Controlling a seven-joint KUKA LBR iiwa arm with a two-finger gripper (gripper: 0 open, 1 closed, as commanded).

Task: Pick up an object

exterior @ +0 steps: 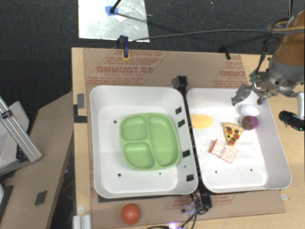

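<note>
The gripper (251,95) hovered, jaws wide and empty, near the small white egg-shaped object (249,110); it needed to centre over it before closing.

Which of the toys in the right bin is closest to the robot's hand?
The white egg, lying just below the hand; the purple ball sits farther down.

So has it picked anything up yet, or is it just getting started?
Nothing looks picked up yet. The gripper hangs open above the far end of the right bin, with nothing between its fingers. The white egg, purple ball, pizza slice, yellow piece and red-and-white packet all lie in that bin. Left to do: lower onto one, probably the egg just below it, close and lift.
</note>
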